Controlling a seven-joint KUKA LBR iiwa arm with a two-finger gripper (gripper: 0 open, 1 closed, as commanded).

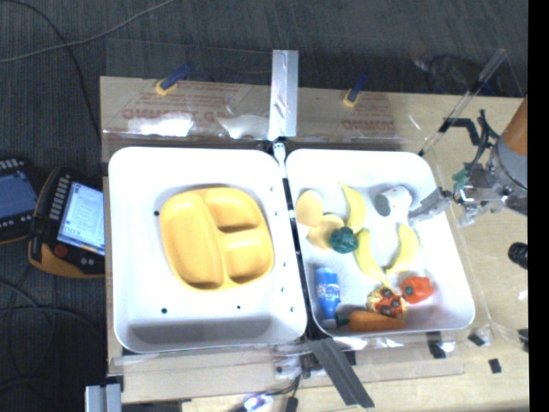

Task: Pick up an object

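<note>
Toys (369, 247) are lying untouched in the right bin (446, 269) while the tool (470, 197) is hovering just beyond its right rim, grip state unclear, so picking one up seems yet to begin.

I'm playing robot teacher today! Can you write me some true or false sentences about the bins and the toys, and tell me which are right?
1. The yellow tray lies in the left bin. True.
2. The blue can sits in the left bin. False: it is in the right bin.
3. The gripper is over the right bin's right side. True.
4. The orange carrot lies at the far edge. False: it lies at the near edge.
5. The red tomato lies on the tray. False: it lies in the right bin.
</note>
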